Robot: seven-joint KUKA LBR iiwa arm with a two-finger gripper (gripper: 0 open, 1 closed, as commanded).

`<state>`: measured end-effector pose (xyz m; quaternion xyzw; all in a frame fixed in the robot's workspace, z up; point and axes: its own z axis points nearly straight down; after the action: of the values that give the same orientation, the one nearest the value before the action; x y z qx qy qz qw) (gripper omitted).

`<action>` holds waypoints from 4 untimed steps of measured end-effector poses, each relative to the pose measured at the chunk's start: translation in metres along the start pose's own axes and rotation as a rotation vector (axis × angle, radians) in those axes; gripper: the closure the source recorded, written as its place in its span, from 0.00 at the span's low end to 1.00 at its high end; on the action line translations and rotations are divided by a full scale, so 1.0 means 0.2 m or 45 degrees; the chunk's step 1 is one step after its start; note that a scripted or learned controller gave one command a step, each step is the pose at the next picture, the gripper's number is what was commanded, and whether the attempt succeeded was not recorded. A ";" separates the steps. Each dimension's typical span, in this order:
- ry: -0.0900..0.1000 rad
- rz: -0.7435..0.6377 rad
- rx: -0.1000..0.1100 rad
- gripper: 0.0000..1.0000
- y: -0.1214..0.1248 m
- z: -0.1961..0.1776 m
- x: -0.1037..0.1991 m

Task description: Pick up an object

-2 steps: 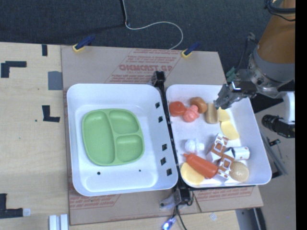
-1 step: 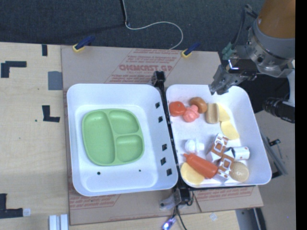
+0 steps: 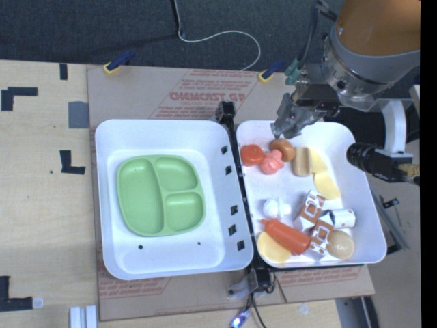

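My gripper [image 3: 284, 130] hangs low over the back of the right bin [image 3: 355, 139], just above a brown rounded piece [image 3: 283, 148]. Nothing shows as held. Beside the brown piece lie a red tomato-like piece [image 3: 251, 155], a pink piece [image 3: 272, 162] and a tan bread-like piece [image 3: 302, 161]. Further forward are a yellow piece [image 3: 327, 184], a small white piece [image 3: 272, 208], a red-orange carrot-like piece [image 3: 287, 236], a flat yellow disc [image 3: 272, 251], a red-and-white patterned box [image 3: 315, 219] and a potato-like ball [image 3: 341, 245].
The left bin [image 3: 109, 149] holds a green divided plate [image 3: 162, 194]. A black hinge strip [image 3: 234, 183] runs between the bins. Both bins rest on a cardboard sheet [image 3: 191, 94], and a white cable [image 3: 225, 36] loops behind it.
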<state>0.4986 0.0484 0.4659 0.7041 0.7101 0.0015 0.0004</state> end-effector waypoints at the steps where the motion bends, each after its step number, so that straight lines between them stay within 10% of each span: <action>1: 0.000 0.005 -0.006 1.00 -0.07 -0.37 0.15; 2: -0.007 0.002 0.023 1.00 -0.08 0.30 0.49; 4: -0.006 0.020 0.015 1.00 -0.08 0.90 0.01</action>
<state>0.4824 0.0509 0.2852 0.7097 0.7045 -0.0044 -0.0020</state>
